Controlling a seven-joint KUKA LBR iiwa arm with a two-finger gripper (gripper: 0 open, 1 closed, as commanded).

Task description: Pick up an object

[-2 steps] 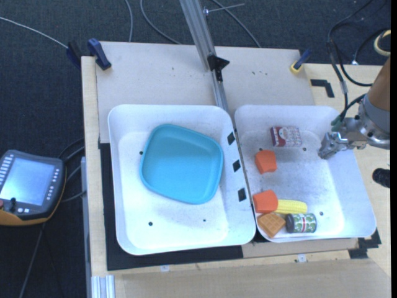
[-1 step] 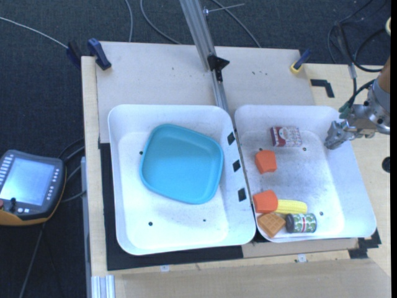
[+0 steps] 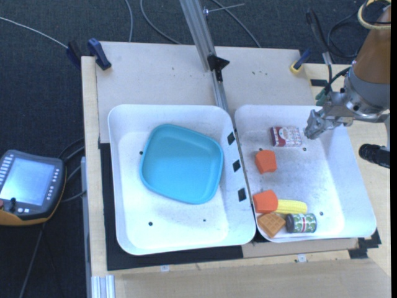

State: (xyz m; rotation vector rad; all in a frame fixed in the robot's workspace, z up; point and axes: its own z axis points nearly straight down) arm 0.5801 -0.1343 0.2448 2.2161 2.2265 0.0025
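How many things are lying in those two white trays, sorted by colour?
Blue: 1, the square blue plastic plate in the left bin.
Orange: 2, the orange block and the orange-red block.
Yellow: 1, the yellow corn cob.
Tan: 1, the tan waffle-like piece.
Red-and-white: 1, the small carton.
Dark: 1, the small can.
Total: 7

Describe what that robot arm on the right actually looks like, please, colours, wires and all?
The arm is a rounded grey column with a wide orange band above the wrist. A pale yellowish cable loops at its top, and dark cables with a green fitting run along its left side. It ends in a small metallic grey end effector, blocky and angular, much thinner than the arm.
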